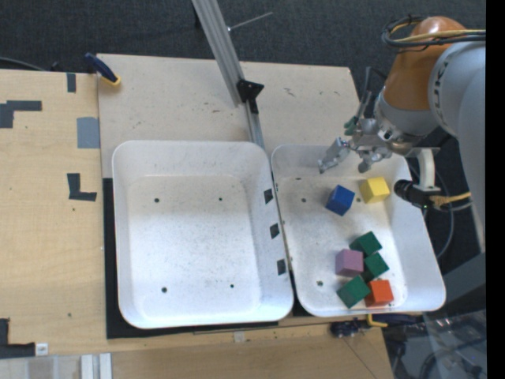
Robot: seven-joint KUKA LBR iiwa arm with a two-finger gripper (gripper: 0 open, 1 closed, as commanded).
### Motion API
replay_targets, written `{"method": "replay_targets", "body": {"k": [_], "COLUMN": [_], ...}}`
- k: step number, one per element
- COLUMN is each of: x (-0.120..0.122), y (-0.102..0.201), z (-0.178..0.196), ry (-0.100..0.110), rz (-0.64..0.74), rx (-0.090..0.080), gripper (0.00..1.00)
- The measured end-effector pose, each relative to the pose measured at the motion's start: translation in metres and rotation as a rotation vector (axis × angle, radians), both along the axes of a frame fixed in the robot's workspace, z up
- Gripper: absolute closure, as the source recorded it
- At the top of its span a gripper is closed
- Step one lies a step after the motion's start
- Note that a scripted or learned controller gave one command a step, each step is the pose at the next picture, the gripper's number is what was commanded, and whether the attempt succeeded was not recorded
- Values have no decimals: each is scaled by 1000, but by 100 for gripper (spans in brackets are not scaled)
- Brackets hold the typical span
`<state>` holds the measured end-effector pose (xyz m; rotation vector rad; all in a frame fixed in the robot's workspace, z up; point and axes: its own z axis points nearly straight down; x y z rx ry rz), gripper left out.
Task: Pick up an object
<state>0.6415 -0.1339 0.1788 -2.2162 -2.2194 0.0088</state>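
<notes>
My gripper [347, 161] hangs over the far end of the right bin [304, 290], its two fingers spread apart with nothing between them. A blue cube [340, 200] lies just below the fingertips, and a yellow cube [375, 189] sits beside it to the right. Nearer the front of the same bin lie a purple cube [349, 261], three green blocks [366, 243] [375, 265] [353, 291] and an orange cube [381, 291], packed close together.
The left bin [126, 212] stands beside the right one, sharing a middle wall. A slanted metal rail [221, 42] crosses the bench behind the bins. Black cables [418, 192] hang by the arm at the right bin's far right rim.
</notes>
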Motion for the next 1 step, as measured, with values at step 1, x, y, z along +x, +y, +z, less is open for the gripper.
{"method": "replay_targets", "body": {"k": [1], "x": [-2], "y": [-1], "z": [-44], "ry": [-1], "rz": [0], "rx": [0], "gripper": [0]}}
